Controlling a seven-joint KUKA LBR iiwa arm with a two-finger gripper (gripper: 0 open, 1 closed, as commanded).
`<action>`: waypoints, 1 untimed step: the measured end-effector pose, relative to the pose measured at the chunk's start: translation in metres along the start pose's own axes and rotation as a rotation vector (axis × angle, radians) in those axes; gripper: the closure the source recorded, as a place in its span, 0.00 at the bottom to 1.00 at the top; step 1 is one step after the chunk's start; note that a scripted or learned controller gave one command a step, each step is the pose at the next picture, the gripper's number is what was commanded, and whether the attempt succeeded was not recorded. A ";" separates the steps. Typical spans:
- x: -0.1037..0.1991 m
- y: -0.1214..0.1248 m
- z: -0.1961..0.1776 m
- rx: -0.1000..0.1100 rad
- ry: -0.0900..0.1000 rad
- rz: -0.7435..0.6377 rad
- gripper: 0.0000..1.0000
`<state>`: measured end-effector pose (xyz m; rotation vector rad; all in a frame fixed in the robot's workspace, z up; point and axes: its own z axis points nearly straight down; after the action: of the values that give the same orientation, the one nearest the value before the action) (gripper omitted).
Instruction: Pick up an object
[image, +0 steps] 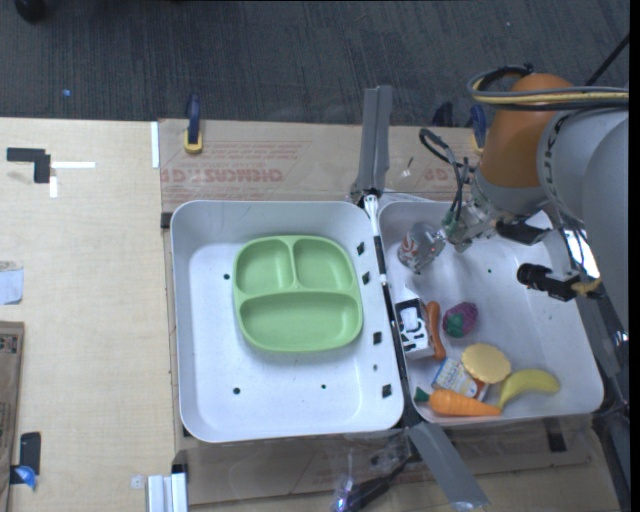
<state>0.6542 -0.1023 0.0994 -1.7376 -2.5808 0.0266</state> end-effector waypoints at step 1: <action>0.038 -0.098 0.016 -0.026 -0.012 0.018 0.00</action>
<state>0.5483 -0.1041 0.0874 -1.7744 -2.5859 0.0048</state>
